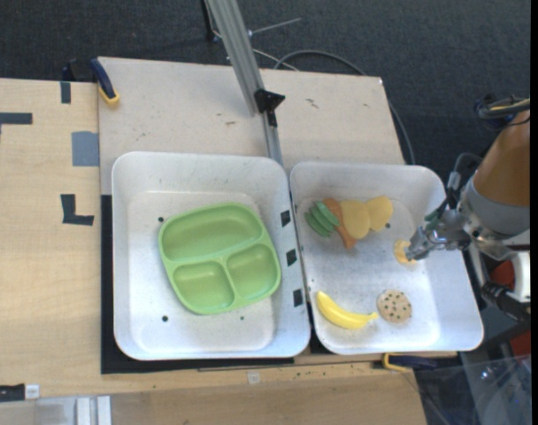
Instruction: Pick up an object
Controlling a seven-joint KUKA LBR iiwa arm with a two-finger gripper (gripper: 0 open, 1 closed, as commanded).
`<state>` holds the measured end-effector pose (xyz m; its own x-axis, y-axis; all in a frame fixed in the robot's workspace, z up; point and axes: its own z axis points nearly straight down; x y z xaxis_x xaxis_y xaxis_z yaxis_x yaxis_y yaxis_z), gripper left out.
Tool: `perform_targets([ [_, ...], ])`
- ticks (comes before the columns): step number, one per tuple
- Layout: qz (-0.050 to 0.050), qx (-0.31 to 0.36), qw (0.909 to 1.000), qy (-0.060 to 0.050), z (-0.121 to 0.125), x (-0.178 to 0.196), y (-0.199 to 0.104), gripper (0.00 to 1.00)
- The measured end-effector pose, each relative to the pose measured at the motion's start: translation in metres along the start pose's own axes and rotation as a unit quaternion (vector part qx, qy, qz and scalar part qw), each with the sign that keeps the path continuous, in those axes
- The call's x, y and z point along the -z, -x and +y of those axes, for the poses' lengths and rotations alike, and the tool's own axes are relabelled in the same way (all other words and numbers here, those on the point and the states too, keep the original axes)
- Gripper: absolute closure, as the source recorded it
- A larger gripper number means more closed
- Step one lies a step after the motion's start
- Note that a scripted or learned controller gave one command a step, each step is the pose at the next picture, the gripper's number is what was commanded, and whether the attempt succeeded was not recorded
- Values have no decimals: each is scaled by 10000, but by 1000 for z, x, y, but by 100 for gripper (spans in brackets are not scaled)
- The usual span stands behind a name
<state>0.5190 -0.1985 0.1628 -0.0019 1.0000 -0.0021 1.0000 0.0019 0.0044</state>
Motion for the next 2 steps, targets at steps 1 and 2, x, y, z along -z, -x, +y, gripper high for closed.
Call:
perform_targets([
  [1, -1, 0, 10000, 5, -1, 63, -2, 100],
  [2, -3, -3, 10000, 1, -6, 112, 5, 100],
])
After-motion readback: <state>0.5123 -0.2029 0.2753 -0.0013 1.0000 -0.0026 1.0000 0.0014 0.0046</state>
